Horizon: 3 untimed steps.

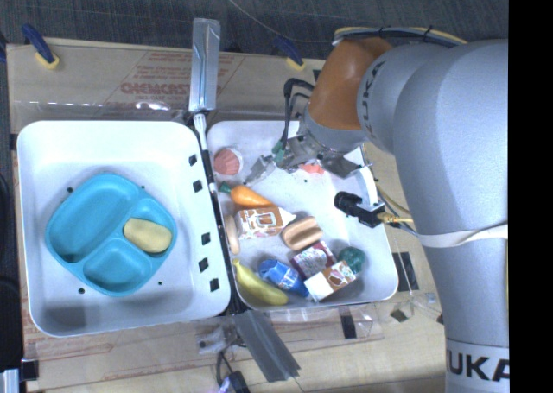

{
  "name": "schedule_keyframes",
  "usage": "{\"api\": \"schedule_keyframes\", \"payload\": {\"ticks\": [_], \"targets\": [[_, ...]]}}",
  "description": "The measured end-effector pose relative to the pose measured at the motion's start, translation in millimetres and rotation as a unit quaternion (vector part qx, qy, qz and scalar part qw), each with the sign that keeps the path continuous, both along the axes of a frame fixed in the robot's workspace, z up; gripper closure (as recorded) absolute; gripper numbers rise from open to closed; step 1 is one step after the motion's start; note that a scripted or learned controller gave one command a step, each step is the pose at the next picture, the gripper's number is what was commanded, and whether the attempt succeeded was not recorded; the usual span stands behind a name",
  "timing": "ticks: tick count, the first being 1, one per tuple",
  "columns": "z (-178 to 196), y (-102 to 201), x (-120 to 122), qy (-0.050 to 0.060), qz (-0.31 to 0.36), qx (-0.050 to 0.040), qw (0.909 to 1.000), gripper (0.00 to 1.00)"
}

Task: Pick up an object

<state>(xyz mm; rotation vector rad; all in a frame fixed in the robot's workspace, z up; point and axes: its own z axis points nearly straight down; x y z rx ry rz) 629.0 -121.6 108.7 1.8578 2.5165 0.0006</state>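
Observation:
The right bin [259, 134] holds a jumble of toy food. A pink round piece [227, 161] lies at its upper left, with an orange carrot [251, 196] just below it. My gripper [263, 167] reaches down from the grey wrist over the bin's upper middle, its tip between the pink piece and the carrot, slightly to their right. Nothing is visibly held. A small red item [311, 168] peeks out under the wrist.
A printed carton [259, 223], a bun [301, 231], a banana [259, 286], a blue packet [281, 275], two small boxes [321, 269] and a green piece [352, 257] crowd the right bin's lower half. The left bin [34, 149] holds a blue divided plate [86, 227] bearing a yellow lump [148, 235].

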Motion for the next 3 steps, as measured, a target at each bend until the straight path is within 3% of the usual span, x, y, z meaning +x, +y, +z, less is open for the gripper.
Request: {"api": "schedule_keyframes", "payload": {"ticks": [1,2,3], "targets": [[92.4,-93.4,-0.9,0.002,0.072,0.0002,0.9974,0.0],[12.7,-27.8,-15.0,0.009,-0.017,0.0052,0.9998,0.0],[47.0,11.2,28.8,0.005,0.091,0.003,0.9959,0.0]]}}
